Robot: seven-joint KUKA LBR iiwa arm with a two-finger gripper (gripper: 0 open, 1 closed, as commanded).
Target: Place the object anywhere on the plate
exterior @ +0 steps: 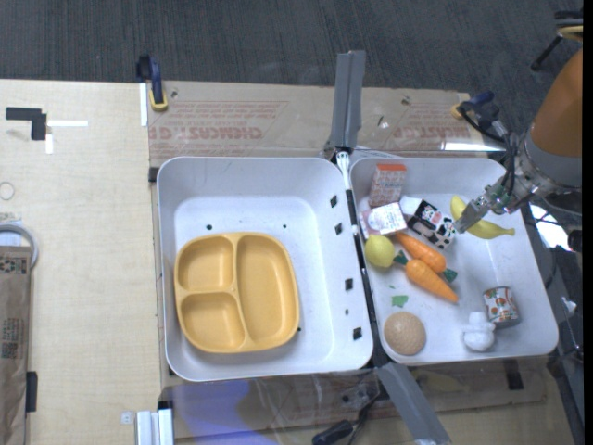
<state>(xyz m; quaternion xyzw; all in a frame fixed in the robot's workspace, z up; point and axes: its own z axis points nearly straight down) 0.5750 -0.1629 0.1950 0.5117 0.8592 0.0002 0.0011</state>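
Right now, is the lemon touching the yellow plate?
Apart. The camera view shows the lemon in the right bin and the yellow plate in the left bin, with both bin walls between them.

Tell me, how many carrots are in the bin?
2. One carrot lies beside the lemon; the other carrot lies just below it, above the egg. None seems hidden.

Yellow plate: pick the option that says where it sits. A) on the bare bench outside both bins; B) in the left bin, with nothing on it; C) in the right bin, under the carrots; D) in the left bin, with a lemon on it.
B: the yellow plate lies in the left bin with its three compartments bare, while the carrots and lemon lie in the right bin.
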